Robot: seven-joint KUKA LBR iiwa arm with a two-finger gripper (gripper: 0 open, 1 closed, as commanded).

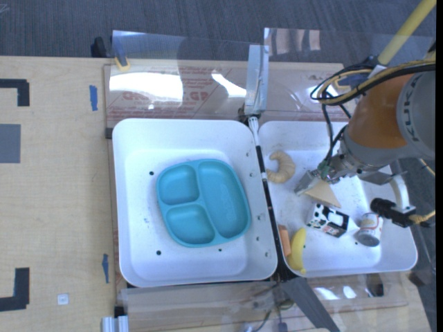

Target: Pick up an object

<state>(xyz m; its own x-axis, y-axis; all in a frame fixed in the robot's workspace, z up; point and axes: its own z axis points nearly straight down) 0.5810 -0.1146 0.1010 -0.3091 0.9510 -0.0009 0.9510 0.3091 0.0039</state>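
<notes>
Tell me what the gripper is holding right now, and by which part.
It cannot be told. The gripper sits low in the right bin at the tan wedge, but the wrist hides whether anything is between its fingers.

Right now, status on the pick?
Pincer low in the right bin, over a tan wedge; grip unconfirmed. Croissant, banana, small can lie loose nearby. Blue divided plate sits in the left bin.
</notes>
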